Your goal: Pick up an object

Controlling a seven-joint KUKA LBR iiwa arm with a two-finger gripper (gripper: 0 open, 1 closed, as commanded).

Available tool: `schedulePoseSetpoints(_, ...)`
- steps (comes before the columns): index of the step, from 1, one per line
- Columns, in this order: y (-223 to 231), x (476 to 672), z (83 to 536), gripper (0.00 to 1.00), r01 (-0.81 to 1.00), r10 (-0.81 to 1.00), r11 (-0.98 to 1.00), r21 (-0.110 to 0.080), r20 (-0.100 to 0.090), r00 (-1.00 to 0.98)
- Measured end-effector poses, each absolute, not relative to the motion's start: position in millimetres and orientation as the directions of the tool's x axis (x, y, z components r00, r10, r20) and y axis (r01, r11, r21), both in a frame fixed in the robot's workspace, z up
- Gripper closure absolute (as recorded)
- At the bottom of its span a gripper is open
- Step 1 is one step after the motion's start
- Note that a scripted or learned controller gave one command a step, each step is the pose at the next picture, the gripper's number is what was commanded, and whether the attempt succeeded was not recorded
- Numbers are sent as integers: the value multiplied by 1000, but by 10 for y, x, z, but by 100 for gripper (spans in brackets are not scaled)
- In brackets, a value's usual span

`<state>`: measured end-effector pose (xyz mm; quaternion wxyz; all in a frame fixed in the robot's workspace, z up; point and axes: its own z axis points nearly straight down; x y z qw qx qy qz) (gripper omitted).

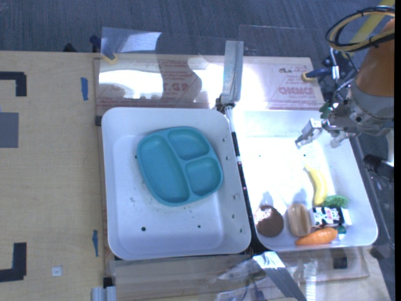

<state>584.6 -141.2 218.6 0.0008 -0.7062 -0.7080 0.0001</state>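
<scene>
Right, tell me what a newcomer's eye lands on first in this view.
First, the teal divided plate lying alone in the left bin, vivid against the white. Next, the cluster of toy food along the right bin's near edge: a banana, a carrot, a bread roll and a brown round piece. Above them, the gripper hangs over the right bin's far right side, with nothing between its fingers.

Teal plate (180, 165), yellow banana (318, 184), orange carrot (316, 236), both bins (119, 130) white.
</scene>
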Motion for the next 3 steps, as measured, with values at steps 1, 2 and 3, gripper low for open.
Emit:
schedulePoseSetpoints(1,-1478,5467,1277,0,960,960,279,-5,4,-279)
schedulePoseSetpoints(2,-1697,5129,879,0,927,927,374,7,-3,-374)
schedulePoseSetpoints(3,-1722,4827,881,0,945,945,328,9,-4,-328)
